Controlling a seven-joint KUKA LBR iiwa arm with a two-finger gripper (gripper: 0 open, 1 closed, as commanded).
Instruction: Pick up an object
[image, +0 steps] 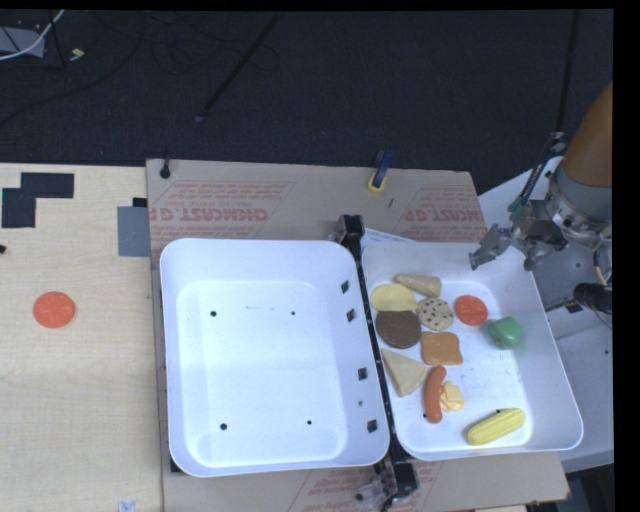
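Note:
The right bin (530, 385) holds several toy foods. Among them are a red tomato (471, 310), a green pepper (505, 332), a speckled cookie (435, 314), a brown patty (398, 329), an orange toast (441, 348), a cheese wedge (404, 372), a sausage (433, 393) and a yellow corn cob (495, 426). My gripper (512, 248) hangs over the bin's far right corner, above and beyond the tomato. It is open, and nothing is between its fingers.
The left bin (260, 250) lies beside the right one on a cardboard sheet (250, 205). An orange disc (54, 310) rests on the wooden bench at far left. A blue and yellow clip (379, 172) sits at the cardboard's back edge.

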